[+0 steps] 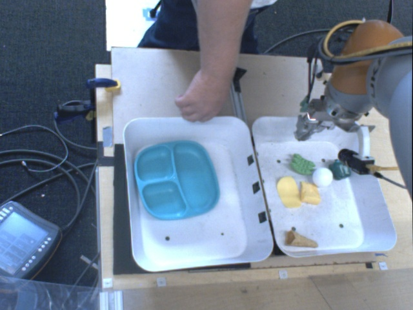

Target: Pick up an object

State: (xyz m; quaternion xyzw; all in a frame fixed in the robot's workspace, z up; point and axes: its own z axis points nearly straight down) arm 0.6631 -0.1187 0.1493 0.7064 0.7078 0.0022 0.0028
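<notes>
Looking down at a slant, a pale wooden tabletop is seen carrying two shallow white plastic bins side by side. The left bin holds a light blue plastic plate divided into three compartments. A person's bare forearm and closed hand are rested at that bin's far rim. The grey arm with an orange band is reached in from the right, its tool poised over the far left corner of the right bin; nothing is seen between its fingers, and their spread cannot be told. Scattered in the right bin are a yellow rounded piece, a green ridged object, a small white ball, and a tan wedge near the front rim.
</notes>
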